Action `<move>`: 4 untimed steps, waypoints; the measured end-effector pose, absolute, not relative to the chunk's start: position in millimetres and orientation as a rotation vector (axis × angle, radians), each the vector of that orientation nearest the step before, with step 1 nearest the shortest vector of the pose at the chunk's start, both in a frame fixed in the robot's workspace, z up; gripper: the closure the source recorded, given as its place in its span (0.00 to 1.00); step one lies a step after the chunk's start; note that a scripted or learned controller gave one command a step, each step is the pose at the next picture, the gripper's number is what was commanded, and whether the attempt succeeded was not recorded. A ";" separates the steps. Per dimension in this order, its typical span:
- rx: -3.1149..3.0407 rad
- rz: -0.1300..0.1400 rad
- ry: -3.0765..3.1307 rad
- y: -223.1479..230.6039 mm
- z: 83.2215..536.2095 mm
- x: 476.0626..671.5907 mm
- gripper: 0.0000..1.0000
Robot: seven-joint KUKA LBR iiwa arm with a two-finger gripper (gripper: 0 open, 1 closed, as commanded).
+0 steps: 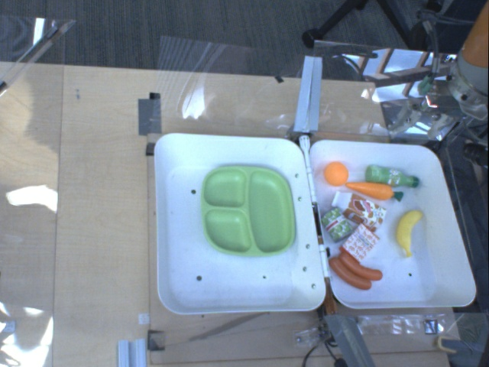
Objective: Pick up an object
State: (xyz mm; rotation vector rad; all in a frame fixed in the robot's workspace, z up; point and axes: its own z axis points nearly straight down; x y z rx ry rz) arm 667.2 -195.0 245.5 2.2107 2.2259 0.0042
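Note:
The right bin point(451, 270) holds an orange ball point(335, 173), a carrot point(370, 190), a green bottle point(391, 177) lying on its side, a yellow banana point(408, 231), two red sausages point(355, 271), a small green packet point(334, 222) and two red-and-white packets point(365, 212). My gripper point(429, 104) hangs beyond the far right corner of this bin, above the bench and outside the bin wall. It is well apart from every object, and nothing shows in it. The arm's orange band point(477, 48) is at the view's right edge.
The left bin point(176, 281) holds a green divided plate point(250, 209). A metal post point(309, 94) stands behind the seam between the bins. Shiny metal brackets point(397, 67) crowd the back right near the gripper. An office chair base point(367, 6) stands on the floor behind.

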 end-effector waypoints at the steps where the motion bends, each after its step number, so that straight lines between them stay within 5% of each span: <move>1: 2.201 0.007 2.231 -179.0 88.2 657.7 0.00; 2: 2.190 0.012 2.232 -177.5 100.8 660.3 1.00; 3: 2.189 0.012 2.233 -177.4 100.8 660.4 0.00; 4: 2.126 0.006 2.303 -205.3 87.0 600.9 0.00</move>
